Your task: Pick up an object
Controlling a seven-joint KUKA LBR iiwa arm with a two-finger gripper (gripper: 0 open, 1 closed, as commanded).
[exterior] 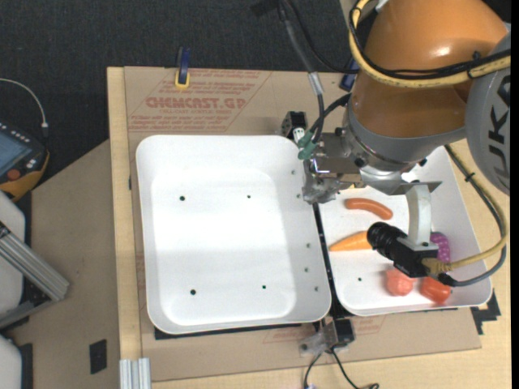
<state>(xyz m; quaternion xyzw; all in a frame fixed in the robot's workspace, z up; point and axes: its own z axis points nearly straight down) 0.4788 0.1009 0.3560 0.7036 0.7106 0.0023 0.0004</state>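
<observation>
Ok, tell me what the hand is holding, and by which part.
Cannot tell: the arm blocks the view of any grip. The carrot lies loose in the right bin.

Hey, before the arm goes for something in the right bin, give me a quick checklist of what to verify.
1. Arm above the right bin: ok.
2. Carrot lying in the open, apart from the sausage: ok.
3. Pink piece and red piece separated: cannot tell.
4. Purple piece fully visible: not ok, partly hidden by the robot.
5. Something already held: cannot tell.
</observation>
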